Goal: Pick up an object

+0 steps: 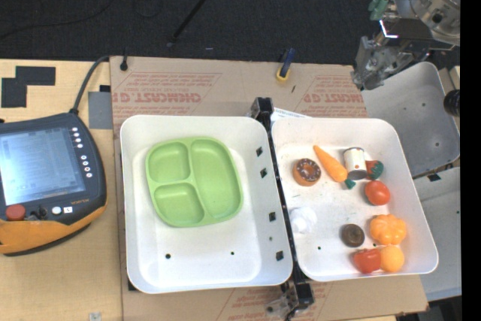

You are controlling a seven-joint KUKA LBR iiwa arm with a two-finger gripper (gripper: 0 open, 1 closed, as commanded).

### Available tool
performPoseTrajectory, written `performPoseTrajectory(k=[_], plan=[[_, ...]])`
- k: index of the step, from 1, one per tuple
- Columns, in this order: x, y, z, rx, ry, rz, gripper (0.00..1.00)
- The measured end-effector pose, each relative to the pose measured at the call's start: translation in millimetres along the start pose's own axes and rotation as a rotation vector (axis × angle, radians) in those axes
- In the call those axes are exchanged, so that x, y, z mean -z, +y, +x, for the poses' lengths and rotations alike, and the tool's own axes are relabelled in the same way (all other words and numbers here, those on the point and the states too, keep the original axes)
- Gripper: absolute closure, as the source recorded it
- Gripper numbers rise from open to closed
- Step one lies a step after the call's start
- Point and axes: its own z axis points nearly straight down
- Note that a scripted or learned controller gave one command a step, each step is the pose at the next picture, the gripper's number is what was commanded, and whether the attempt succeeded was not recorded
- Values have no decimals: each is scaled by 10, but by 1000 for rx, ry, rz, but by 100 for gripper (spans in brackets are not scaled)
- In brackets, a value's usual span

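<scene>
The right bin [409, 162] holds several toy foods. Among them are a brown donut [307, 171], an orange carrot [330, 162], a small white cylinder [354, 158], a red tomato [377, 193], an orange pepper [387, 229], a dark brown disc [352, 235], a red piece [367, 260] and an orange ball [391, 258]. A light green divided plate [194, 182] lies in the left bin [139, 252]. My gripper [370, 73] hangs high behind the right bin's far right corner, apart from every object, with nothing seen in it.
A teach pendant [45, 177] with an orange rim rests on the bench left of the bins. A blue and yellow clamp [285, 65] sits on the cardboard behind them. A small white lump [303, 220] lies near the divider. Cables cross the dark floor behind.
</scene>
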Motion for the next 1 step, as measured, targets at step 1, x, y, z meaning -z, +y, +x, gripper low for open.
performPoseTrajectory(k=[1], plan=[[-1431,-388,-97,-6,-2,30,100]])
